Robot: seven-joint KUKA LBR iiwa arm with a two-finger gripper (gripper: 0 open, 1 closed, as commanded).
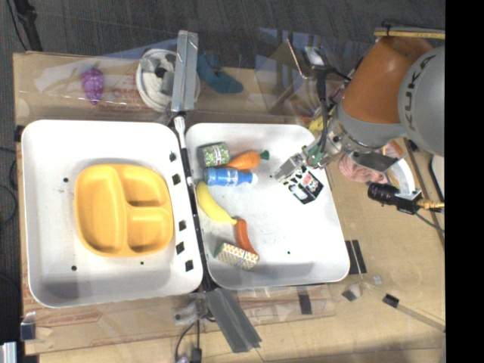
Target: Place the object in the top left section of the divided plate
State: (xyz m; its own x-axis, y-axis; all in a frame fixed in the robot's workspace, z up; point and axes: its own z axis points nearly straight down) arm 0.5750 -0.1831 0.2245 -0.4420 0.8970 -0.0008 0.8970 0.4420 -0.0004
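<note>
A yellow divided plate (123, 206) lies in the left bin (45, 150). In the right bin (318, 240) lie a green can (215, 155), a small carrot (246, 159), a blue bottle (229, 177), a banana (212, 204), an orange-red piece (243, 235) and a patterned box (237, 255). My gripper (297, 171) hangs over the right side of the right bin, to the right of the carrot and bottle and apart from them. I see no object between its tips.
A metal divider (184, 74) stands between the bins at the back. Behind the bins sit a white roll (157, 78), a purple toy (93, 83) and a teal object (218, 78). Pink cloth (361, 169) and cables lie right of the bin.
</note>
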